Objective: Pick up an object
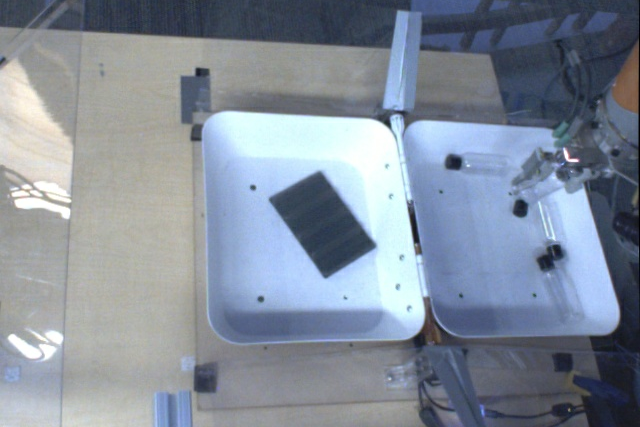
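Dark grey ribbed slab [323, 223]: you'll find it flat at the middle of the left bin [225, 315]. Pincer [535, 173]: over the right bin [600, 310], near its far right corner; I cannot tell its state.

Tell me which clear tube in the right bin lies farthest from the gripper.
The clear tube near the bin's front right corner; the other tubes lie beside the gripper.
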